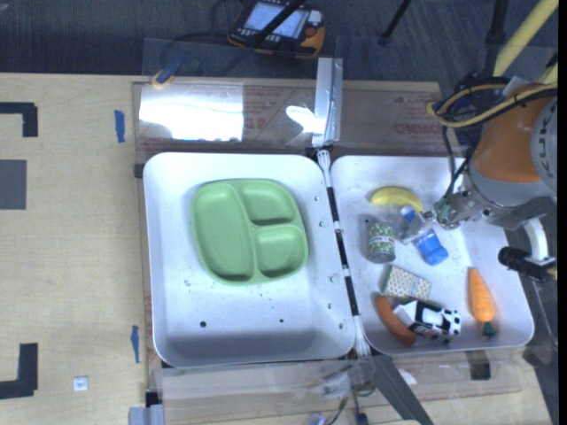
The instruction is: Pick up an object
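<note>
Hovering hand sits just beside the banana.

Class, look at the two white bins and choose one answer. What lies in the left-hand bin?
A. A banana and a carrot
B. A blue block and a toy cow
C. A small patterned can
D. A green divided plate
D: the green divided plate lies alone in the left bin, while the banana, carrot and the other small items sit in the right bin.
</note>
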`<state>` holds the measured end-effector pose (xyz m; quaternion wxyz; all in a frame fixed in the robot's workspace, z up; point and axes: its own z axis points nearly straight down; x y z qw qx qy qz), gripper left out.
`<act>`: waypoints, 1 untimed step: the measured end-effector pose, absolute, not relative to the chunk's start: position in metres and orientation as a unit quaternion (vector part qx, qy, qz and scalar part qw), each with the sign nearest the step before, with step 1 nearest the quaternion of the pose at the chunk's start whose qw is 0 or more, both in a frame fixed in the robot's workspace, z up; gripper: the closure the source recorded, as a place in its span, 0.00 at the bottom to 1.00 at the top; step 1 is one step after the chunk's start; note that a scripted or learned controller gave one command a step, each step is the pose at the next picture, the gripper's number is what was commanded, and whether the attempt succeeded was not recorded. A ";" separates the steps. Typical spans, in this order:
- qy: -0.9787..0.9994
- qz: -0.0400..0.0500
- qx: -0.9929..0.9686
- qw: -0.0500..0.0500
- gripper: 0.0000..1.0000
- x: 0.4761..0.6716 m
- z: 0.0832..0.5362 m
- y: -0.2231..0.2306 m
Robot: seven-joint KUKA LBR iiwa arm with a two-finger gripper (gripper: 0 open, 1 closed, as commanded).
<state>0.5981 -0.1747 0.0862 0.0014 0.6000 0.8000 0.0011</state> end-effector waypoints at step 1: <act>0.800 0.003 0.600 0.004 1.00 0.600 0.098 -0.175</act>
